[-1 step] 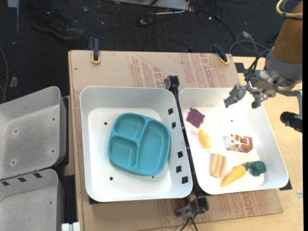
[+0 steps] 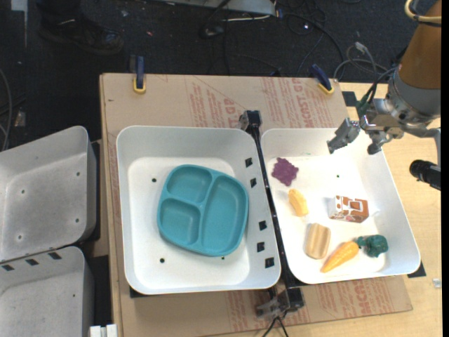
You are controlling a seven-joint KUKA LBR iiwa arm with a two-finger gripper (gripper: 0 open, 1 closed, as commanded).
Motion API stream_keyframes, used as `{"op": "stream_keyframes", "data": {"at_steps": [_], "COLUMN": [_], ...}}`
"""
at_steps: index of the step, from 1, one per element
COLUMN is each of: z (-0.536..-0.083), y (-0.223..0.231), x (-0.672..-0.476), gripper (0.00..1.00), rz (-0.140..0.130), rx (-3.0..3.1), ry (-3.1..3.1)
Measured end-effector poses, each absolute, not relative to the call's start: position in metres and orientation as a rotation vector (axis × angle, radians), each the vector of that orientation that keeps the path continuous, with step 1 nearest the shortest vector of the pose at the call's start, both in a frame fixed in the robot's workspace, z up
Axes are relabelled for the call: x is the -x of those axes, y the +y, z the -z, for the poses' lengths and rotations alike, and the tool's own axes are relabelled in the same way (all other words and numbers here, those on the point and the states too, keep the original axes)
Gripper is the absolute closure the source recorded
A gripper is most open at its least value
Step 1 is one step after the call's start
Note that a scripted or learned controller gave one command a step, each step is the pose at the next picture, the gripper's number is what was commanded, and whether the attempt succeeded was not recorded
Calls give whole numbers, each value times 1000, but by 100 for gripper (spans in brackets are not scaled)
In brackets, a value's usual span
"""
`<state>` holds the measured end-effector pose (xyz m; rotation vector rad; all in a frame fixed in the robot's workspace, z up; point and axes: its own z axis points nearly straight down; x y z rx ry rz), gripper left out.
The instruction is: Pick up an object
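The right bin [image 2: 393,188] holds a purple grape bunch [image 2: 284,170], a small yellow piece [image 2: 298,203], a brown-and-white carton [image 2: 349,208], a tan bread-like piece [image 2: 316,240] and an orange carrot with a green top [image 2: 348,252]. My gripper [image 2: 360,136] hangs over the far edge of the right bin, above and to the right of the grape bunch. Its two fingers [image 2: 342,135] are spread apart with nothing between them.
The left bin [image 2: 140,153] bears a teal divided plate [image 2: 203,210]. A black divider with clips [image 2: 263,195] runs between the bins. Grey perforated trays [image 2: 42,188] lie to the left of the bench. Yellow clamps [image 2: 139,83] hold the far edge of the board.
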<state>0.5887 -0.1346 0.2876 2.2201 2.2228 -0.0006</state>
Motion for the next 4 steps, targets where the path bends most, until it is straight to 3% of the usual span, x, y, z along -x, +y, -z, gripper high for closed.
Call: {"op": "stream_keyframes", "data": {"at_steps": [2,3,4], "z": [-179,-121,-135], "y": [-132,-126,-127], "x": [-595,-586,-588], "gripper": [0,0,100], "rz": [5,5,-1], "rx": [-2223,-2226,-2222], "ry": [2226,2224,2219]}}
